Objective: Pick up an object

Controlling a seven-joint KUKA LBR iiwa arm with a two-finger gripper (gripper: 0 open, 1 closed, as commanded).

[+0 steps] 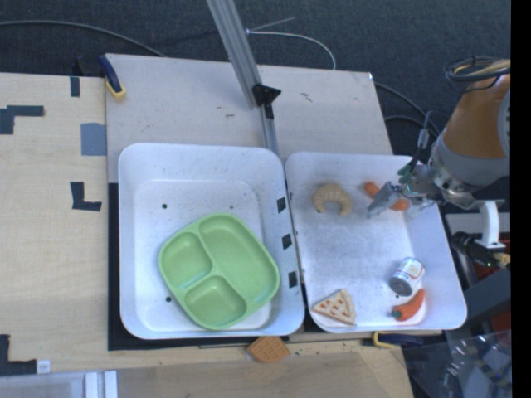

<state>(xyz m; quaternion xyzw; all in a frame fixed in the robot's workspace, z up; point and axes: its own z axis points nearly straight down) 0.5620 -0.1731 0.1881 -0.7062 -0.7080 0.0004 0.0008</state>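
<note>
Beside the croissant (332, 197), hand (383, 201) hovers over orange piece (371, 188); finger state unclear. Risk: nudging piece against bin wall (348, 157).

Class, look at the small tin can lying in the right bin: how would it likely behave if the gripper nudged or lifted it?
The tin can lies on its side, so a nudge would probably roll it. It looks rigid and shiny, so perhaps slippery. Rolling could bump the toy carrot just beside it.
</note>
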